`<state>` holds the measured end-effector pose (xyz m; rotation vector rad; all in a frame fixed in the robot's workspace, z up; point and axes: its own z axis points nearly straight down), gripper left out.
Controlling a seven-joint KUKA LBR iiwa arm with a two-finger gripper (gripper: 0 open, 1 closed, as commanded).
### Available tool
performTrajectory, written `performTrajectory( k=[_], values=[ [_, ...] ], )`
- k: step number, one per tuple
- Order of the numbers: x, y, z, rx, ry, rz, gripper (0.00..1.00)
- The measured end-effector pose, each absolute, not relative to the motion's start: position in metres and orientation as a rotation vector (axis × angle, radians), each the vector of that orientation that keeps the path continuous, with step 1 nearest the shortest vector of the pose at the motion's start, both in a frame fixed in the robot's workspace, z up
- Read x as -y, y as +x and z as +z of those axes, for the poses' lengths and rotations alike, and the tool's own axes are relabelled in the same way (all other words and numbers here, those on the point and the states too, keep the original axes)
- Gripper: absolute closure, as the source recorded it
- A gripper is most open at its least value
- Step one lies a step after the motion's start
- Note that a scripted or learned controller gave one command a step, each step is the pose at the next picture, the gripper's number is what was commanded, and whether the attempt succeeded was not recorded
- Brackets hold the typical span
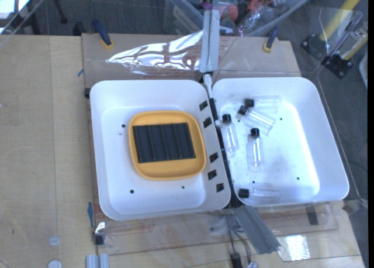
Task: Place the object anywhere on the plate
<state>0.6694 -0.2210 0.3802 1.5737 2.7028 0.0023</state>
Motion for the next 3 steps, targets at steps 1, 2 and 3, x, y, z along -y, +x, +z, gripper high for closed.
performTrajectory(
  k=[1, 2, 3],
  values=[
    [0.222, 0.668, 0.437, -2.914, 1.148, 0.001, 1.00],
    [0.222, 0.645, 0.437, -3.094, 0.518, 0.002, 1.00],
    [0.223, 0.610, 0.437, -3.136, 0.024, 0.001, 1.00]
  ],
)
